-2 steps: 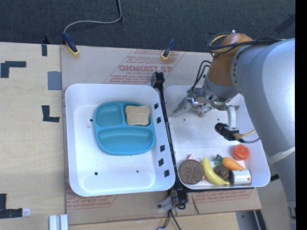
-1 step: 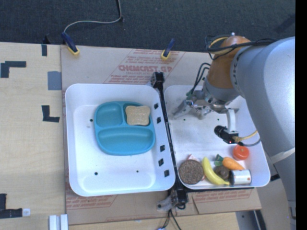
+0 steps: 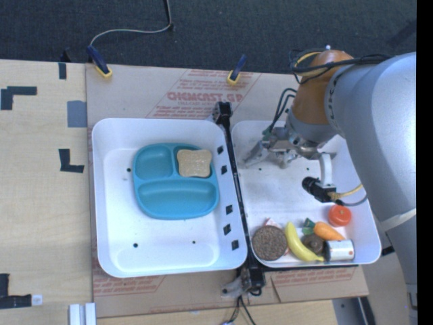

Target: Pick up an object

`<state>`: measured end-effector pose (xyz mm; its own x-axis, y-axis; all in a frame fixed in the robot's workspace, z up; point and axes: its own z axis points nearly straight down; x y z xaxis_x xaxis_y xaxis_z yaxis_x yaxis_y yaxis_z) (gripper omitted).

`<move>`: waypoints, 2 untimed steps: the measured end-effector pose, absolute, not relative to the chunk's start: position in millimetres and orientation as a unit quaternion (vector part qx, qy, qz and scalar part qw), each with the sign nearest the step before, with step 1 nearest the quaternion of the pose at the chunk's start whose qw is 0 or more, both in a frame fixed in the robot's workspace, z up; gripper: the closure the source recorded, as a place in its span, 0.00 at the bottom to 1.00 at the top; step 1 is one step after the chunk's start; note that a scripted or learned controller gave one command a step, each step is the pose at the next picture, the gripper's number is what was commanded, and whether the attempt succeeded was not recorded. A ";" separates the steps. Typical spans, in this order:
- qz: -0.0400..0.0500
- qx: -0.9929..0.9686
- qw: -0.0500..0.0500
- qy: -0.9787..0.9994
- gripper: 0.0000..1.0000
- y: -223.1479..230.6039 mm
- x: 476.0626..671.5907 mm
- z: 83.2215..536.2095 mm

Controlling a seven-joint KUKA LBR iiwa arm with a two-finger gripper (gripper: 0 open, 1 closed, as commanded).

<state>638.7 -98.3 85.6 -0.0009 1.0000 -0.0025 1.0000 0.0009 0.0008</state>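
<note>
I see my jaws (image 3: 265, 153) spread and empty over the bare upper part of the right bin (image 3: 298, 189), well apart from the banana (image 3: 298, 242) and carrot (image 3: 327, 231) crowded in its near corner, so closing here would catch nothing.

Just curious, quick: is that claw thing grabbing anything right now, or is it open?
Gripper: open, holding nothing, over the bare upper part of the right bin.

arm (image 3: 365, 107) over right bin (image 3: 284, 188); bread (image 3: 195, 162) on blue tray (image 3: 169, 195).
</note>
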 end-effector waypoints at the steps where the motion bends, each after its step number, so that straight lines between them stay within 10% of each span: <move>1: 0.000 0.707 0.001 0.708 0.00 -99.3 641.0 85.6; 2: 0.000 0.707 0.002 0.707 0.00 -95.5 634.5 85.8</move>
<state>634.5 -95.5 85.8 -0.0005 1.0000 -0.0030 1.0000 0.0005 0.0030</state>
